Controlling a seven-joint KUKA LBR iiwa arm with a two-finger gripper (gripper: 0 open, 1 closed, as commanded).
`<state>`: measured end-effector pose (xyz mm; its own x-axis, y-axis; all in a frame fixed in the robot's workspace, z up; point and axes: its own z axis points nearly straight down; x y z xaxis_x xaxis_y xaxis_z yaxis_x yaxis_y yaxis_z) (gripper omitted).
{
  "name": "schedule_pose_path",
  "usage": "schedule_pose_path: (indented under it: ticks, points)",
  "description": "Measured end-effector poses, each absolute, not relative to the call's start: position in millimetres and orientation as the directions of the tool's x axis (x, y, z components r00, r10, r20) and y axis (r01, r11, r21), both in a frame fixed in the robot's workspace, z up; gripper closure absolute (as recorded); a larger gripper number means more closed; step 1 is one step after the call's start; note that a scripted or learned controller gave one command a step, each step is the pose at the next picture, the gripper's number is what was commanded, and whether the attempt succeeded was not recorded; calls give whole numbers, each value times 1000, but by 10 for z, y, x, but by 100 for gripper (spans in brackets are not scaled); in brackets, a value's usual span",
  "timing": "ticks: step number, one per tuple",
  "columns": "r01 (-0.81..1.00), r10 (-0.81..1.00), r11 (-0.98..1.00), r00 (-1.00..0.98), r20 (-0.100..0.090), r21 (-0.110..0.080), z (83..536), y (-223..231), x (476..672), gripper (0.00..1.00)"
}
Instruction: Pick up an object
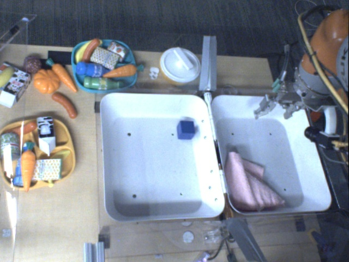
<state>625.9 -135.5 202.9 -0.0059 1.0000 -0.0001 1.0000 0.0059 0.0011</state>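
A small blue plastic cube (186, 129) lies in the upper right part of the left white bin (125, 201), near the wall between the two bins. A pink folded cloth (248, 182) lies in the lower left of the right white bin (297, 162), against its near wall. The pincer (278, 106) hangs over the right bin's upper edge, at the upper right of the frame, its fingers spread apart with nothing between them (well apart from both cube and cloth). On the wooden desk (82, 162) at left stand a blue bowl (103, 64) and a yellow tray (66, 162) of toy food.
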Motion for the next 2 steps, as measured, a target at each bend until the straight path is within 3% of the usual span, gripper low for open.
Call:
schedule_pose_path:
  ticks: [1,2]
  points:
    - [995,995,104,-104,0,5,941,-1056,5707,0]
    - [956,957,292,-292,-7,16,901,-1140,5363,0]
